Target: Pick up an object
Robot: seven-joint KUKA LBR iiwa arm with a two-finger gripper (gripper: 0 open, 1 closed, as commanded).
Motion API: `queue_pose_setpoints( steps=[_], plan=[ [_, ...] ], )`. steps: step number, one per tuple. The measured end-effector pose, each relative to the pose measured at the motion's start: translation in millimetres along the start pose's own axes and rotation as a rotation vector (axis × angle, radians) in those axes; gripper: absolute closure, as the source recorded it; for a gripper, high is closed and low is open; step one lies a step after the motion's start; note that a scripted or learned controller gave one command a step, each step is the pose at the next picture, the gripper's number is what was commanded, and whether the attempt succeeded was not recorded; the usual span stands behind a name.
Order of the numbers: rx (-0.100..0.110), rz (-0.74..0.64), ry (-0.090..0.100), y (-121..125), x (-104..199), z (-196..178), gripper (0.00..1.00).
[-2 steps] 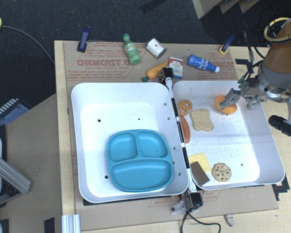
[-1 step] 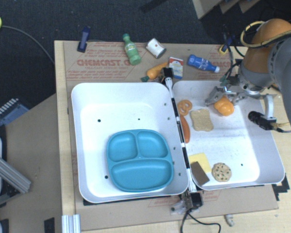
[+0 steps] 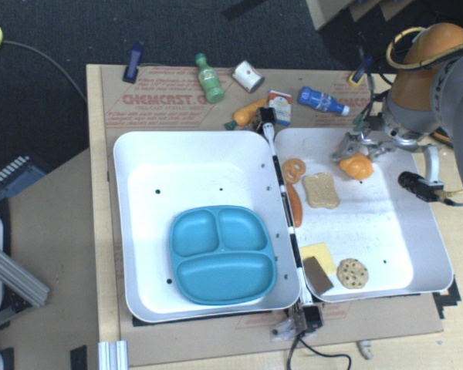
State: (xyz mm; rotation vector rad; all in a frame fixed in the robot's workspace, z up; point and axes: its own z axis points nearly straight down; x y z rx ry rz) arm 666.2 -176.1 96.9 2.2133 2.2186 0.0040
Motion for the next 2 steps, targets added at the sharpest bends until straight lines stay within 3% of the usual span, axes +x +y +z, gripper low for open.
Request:
queue_pose_setpoints(
  steps=[1,2],
  plan=[
    [0.002,0.001,0.004,-3.5,63.6,9.0,1.0],
    [0.004,0.001,0.004,-43.6,107.6,-90.1,1.0]
  ],
)
